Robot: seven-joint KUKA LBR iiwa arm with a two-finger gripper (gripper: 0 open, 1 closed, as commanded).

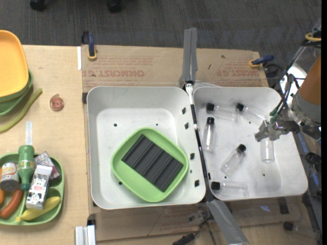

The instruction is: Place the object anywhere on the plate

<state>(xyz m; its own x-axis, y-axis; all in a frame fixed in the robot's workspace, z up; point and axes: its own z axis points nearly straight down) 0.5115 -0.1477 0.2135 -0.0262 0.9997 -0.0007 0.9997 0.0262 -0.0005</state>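
Green plastic came first from the left: a plate [149, 163] lying in the left bin [102, 106], toward that bin's six o'clock, with a dark ribbed insert [152, 162] set on it. No vial lay on the plate.

The right bin [291, 180] held clear vials with black caps: two near its twelve o'clock [217, 109], [245, 111], one upright along the nine o'clock wall [208, 132], one slanted near centre [233, 158], one flat at six o'clock [230, 189].

At three o'clock in the right bin the gripper [267, 135] hung above the floor, reached in from the right. A clear vial [267, 150] hung just below it, roughly upright. It looked pinched at its top between the fingers, though glare and the pale bin floor made the contact hard to read; I took the fingers as closed on that vial.

Progress, judged from this: the pick seemed made or nearly so, and the vial was well apart from the plate. Left to do: carry it across the divider [196, 137] toward nine o'clock, lower over the plate, release.
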